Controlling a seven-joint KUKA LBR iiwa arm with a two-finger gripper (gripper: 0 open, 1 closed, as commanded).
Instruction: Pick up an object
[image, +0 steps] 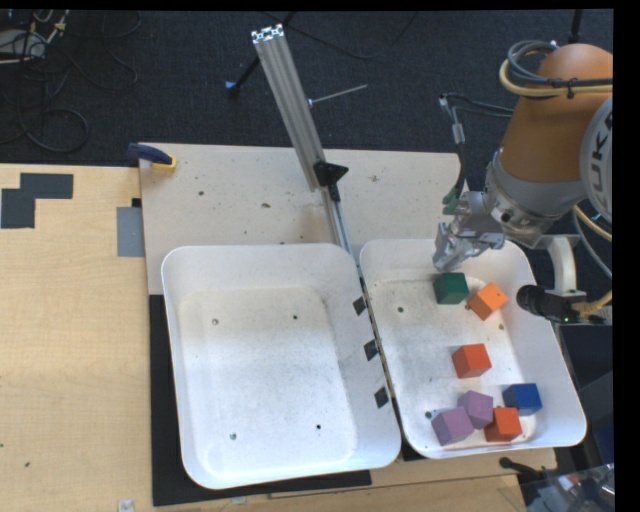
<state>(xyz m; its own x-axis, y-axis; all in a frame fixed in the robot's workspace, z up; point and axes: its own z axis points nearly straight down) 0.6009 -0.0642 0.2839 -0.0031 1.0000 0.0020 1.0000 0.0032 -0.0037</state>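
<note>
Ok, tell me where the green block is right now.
The green block lies in the right bin, near its far end, just below the gripper and immediately left of the orange block.

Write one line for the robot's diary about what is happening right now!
stage: reaching | pincer: just above green block, far end of right bin | grasp: none seen | orange block: beside the green block | left bin: white
</note>
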